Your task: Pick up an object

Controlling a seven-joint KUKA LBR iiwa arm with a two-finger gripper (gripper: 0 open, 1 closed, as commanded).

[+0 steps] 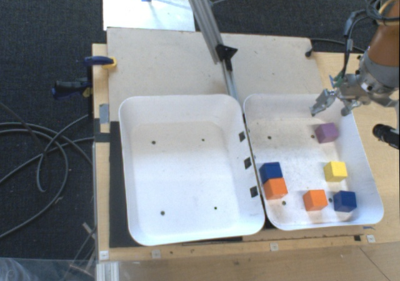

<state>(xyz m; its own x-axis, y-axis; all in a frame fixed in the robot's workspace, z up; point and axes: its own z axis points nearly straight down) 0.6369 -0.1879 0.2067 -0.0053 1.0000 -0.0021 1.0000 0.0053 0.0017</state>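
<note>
My gripper (334, 105) hangs over the far part of the right bin (294, 123), its two fingers spread open with nothing between them. Just below it and slightly to the left lies a purple cube (326, 132). Further toward the front of the same bin sit a yellow cube (335, 171), a blue cube (270, 171) touching an orange cube (275, 188), a second orange cube (315, 199) and a dark blue cube (344, 201).
The left bin (181, 167) stands beside the right one, sharing a raised middle rim. A slanted metal pole (209, 24) crosses the back of the bench. Cables lie on the dark floor at left. Clamps grip the bench's left edge.
</note>
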